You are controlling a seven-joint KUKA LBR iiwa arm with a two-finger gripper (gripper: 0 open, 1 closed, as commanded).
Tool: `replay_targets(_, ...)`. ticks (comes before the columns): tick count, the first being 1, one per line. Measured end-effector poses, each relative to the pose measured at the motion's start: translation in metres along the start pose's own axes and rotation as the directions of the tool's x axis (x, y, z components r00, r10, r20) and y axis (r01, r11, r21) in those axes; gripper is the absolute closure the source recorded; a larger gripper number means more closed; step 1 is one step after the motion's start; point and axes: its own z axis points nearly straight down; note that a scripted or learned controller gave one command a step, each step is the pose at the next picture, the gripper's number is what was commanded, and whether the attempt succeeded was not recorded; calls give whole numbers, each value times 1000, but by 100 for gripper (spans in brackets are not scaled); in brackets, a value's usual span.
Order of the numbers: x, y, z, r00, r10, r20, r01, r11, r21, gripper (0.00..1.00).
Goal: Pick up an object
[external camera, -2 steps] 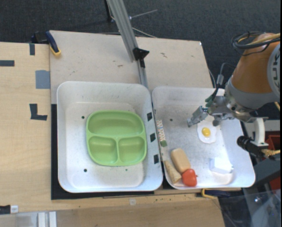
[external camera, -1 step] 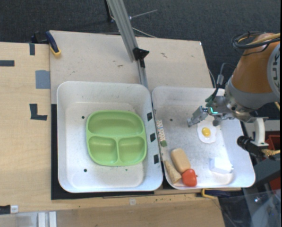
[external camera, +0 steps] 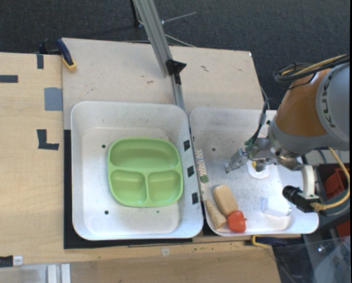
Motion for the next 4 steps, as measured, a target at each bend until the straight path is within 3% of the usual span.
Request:
replay_targets(1, -6, -9, 54, 1000, 0, 0, 0, 1000, -1, 0)
replay_targets(2, -6, -9, 64, 1000, -1, 2, 1, 1000, -7, 0)
replay_targets(3, -6, -9, 54, 1000, -1, 0, 1, 1000, -6, 100)
replay_targets(4, -8, -4, -7, 1000, -1, 2, 1, 1000, -13, 100)
